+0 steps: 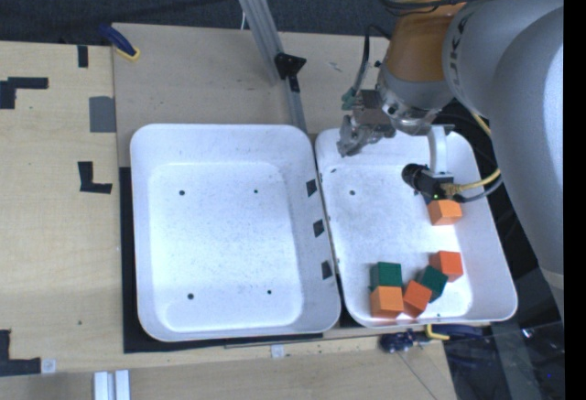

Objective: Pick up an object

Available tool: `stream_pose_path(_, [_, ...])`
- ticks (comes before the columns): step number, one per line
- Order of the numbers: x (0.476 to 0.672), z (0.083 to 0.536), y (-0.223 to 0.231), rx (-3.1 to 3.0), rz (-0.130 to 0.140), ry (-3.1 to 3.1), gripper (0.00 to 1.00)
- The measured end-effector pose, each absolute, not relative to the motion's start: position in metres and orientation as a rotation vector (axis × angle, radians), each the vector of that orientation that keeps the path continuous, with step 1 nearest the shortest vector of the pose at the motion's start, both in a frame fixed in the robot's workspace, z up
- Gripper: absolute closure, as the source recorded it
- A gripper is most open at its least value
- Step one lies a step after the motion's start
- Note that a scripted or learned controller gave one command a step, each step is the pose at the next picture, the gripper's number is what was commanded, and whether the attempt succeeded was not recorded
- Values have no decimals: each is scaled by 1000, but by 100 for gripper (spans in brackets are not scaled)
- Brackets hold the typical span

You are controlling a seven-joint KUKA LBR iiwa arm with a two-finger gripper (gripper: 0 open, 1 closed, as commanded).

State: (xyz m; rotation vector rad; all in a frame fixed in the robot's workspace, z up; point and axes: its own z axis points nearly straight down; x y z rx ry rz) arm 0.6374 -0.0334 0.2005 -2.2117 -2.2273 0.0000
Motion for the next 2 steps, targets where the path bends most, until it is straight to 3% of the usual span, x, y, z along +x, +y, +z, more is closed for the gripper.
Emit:
stream_pose_path(1, [636, 218, 20, -2212, -2, -2229, 100])
stream_pose_path(2, [649, 219, 78, -2212, -2, -2228, 100])
